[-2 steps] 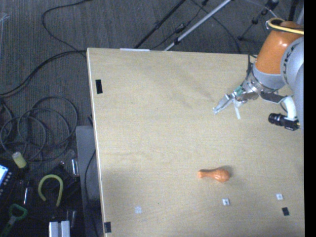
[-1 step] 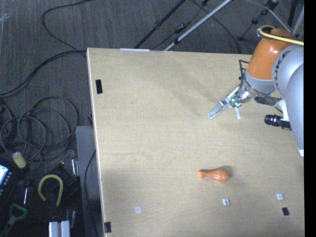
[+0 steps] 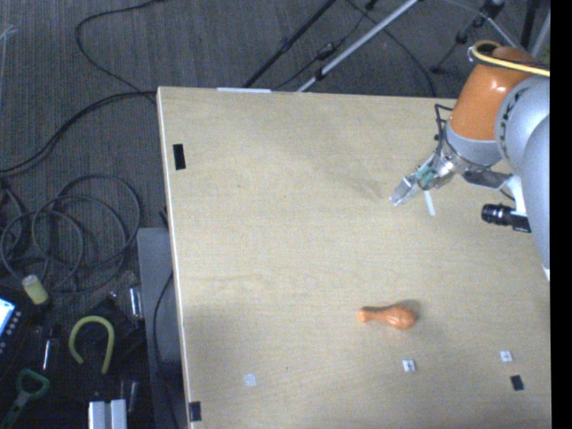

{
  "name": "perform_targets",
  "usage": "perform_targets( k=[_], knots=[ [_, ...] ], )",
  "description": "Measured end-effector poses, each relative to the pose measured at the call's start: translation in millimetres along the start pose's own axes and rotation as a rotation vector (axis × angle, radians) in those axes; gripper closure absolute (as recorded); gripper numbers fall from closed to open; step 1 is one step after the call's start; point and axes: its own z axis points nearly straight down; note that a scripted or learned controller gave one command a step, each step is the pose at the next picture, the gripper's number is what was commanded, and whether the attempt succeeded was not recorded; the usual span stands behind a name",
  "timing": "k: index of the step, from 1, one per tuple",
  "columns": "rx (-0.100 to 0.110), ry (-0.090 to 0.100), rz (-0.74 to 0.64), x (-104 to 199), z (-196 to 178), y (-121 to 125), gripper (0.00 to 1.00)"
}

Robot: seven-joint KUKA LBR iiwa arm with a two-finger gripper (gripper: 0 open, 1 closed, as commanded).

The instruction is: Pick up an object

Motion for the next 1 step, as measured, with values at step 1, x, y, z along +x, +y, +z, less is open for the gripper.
perform_targets(
  k=[1],
  knots=[
    [-0.001,0.005,0.14,55.6,-82.3,28.8,1.0]
  ],
)
